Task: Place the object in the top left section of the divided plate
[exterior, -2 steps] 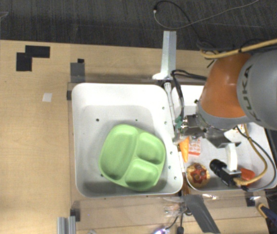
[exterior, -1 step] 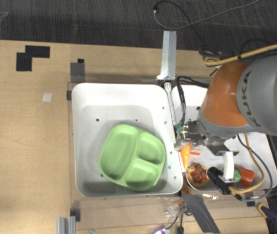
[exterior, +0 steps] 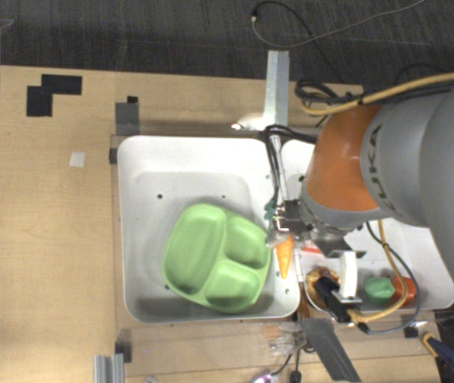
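A light green divided plate (exterior: 211, 255) lies tilted in the left bin (exterior: 155, 178), with one large section on its left and two smaller ones on its right. My gripper (exterior: 285, 238) hangs over the rim between the two bins, just off the plate's right edge. It is shut on a small orange carrot-shaped object (exterior: 284, 258), whose pointed end sticks down out of the fingers. The arm's orange band and grey body hide most of the wrist.
The right bin (exterior: 438, 266) holds a green rounded object (exterior: 380, 288) and an orange piece (exterior: 406, 287) beside it, partly under the arm. A metal post (exterior: 278, 86) stands behind the bins. Cables run over the bench at the back.
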`<state>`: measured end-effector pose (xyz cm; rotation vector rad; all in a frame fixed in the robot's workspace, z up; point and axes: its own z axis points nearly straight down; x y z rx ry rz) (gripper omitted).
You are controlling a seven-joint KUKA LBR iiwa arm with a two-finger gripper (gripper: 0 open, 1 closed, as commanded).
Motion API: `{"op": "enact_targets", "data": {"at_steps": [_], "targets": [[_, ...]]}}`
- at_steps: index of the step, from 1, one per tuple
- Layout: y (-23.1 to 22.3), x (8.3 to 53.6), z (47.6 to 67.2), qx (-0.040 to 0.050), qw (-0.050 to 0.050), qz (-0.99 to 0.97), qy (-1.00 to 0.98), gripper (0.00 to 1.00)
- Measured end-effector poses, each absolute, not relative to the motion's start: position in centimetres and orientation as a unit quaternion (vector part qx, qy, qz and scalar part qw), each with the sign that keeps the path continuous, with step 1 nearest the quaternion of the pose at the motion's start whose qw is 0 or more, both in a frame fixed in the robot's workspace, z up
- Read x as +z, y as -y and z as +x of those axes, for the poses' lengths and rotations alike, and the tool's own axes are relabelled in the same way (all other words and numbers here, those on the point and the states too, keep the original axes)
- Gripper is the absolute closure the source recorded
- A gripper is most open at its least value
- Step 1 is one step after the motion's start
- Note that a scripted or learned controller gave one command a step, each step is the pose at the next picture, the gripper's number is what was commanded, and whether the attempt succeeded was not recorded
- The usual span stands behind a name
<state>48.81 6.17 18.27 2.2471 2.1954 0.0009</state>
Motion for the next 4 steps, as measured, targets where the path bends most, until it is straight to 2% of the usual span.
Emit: {"op": "enact_targets", "data": {"at_steps": [1,2,3,4], "targets": [[-4.2,18.3,49.3,0.0001,0.0,0.711,-0.704,1.0],[-5.7,18.2,48.8,-0.0007,0.0,0.852,-0.524,1.0],[-10.3,18.2,48.7,-0.0016,-0.001,0.917,-0.399,1.0],[-6.3,18.2,48.8,-0.0012,-0.001,0.89,-0.456,1.0]]}}
